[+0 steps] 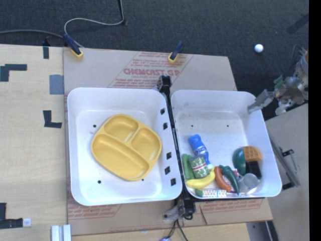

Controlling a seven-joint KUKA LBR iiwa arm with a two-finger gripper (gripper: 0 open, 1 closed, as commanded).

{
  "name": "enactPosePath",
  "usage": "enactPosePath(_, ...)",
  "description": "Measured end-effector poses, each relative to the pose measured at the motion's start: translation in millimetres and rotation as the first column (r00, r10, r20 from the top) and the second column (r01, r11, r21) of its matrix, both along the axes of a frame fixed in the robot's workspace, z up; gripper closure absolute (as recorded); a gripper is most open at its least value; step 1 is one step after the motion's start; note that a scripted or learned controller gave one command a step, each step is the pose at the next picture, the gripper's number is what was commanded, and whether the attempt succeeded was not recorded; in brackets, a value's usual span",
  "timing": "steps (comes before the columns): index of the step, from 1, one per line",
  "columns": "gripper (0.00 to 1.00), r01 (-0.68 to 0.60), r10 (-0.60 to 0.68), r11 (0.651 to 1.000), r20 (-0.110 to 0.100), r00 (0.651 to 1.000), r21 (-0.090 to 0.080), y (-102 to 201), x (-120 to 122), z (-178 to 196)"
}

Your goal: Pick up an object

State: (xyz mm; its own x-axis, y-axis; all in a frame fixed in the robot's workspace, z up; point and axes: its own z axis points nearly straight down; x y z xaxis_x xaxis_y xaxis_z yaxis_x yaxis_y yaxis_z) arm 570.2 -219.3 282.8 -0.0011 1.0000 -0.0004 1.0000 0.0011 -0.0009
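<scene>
Lying in the right bin (261, 134), clustered along its near edge: blue bottle (197, 146) tilted, nearest the bin's middle; green can (199, 166) just below it, touching; yellow banana (199, 183) curved along the near wall under the can; red-orange pepper (222, 178) beside the banana, with a dark green piece (231, 175) laid against it; teal rounded object (238, 159) next to an orange-and-black block (252, 156); clear cup (248, 183) in the near right corner.

Pincer (290, 92) blurred at right edge, fingers unreadable; bottom items (220, 179) in right bin (210, 109) overlapping, partly hidden.
</scene>
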Motion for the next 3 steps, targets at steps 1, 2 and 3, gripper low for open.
enactPosePath(1, 0.0, -0.001, 0.001, 1.0, -0.004, 1.0, 0.001, -3, 44, -124)
enactPosePath(2, 0.0, -0.003, 0.003, 1.0, -0.009, 1.0, 0.012, 2, 97, -198)
enactPosePath(3, 0.0, -0.001, 0.001, 1.0, 0.003, 1.0, 0.0, 55, 99, -197)
